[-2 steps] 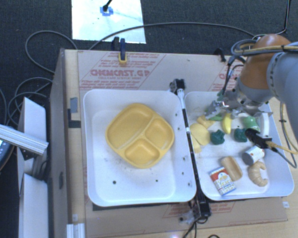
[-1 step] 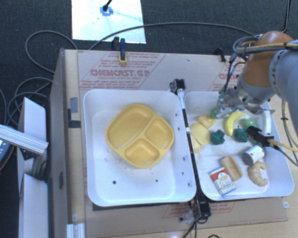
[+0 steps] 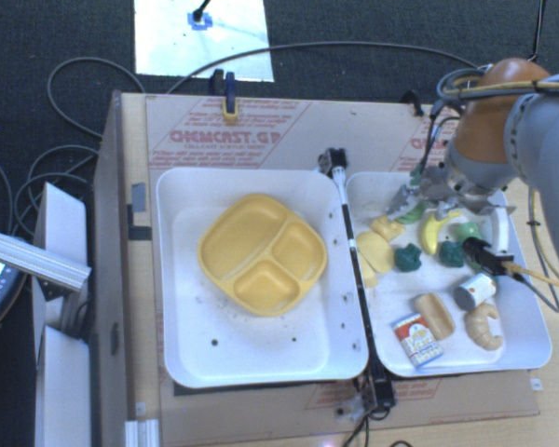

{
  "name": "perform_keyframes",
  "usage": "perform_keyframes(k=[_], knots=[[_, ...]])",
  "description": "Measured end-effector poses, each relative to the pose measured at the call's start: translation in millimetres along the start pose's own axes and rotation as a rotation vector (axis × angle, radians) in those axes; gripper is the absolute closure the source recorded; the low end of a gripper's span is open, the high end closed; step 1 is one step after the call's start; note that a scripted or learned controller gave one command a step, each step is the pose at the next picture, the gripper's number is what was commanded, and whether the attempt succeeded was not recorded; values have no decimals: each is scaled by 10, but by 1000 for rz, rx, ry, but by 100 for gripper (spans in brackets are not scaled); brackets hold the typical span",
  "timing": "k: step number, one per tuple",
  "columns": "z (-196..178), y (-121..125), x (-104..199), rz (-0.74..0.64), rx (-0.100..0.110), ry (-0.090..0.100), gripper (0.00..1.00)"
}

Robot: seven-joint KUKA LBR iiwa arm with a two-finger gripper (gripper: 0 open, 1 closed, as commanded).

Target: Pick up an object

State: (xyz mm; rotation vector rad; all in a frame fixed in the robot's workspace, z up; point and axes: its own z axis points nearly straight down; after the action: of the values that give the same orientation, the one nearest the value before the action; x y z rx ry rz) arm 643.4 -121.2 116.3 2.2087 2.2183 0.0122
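Observation:
The right bin holds several toy foods. Among them are a yellow pear-like piece, a green broccoli, a banana, a bread roll, a croissant, a red and white box and a small grey can. My gripper hangs low over the far left part of this bin, just above a light green piece and a small yellow piece. Nothing is visibly held.
The left bin carries a yellow divided plate. A black clip sits at the far end of the wall between the bins. The grey arm crosses the right bin's far right corner. Cardboard lies under both bins.

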Motion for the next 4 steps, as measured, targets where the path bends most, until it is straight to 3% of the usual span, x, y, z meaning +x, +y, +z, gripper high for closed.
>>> perform_keyframes(k=[1, 2, 3, 4], knots=[[-111, 11, 0, -1, -3, 0, 100], [-110, 11, 0, -1, -3, 0, 0], [-325, 260, -618, 3, 9, 0, 0], [318, -280, -187, 3, 13, 3, 0]])
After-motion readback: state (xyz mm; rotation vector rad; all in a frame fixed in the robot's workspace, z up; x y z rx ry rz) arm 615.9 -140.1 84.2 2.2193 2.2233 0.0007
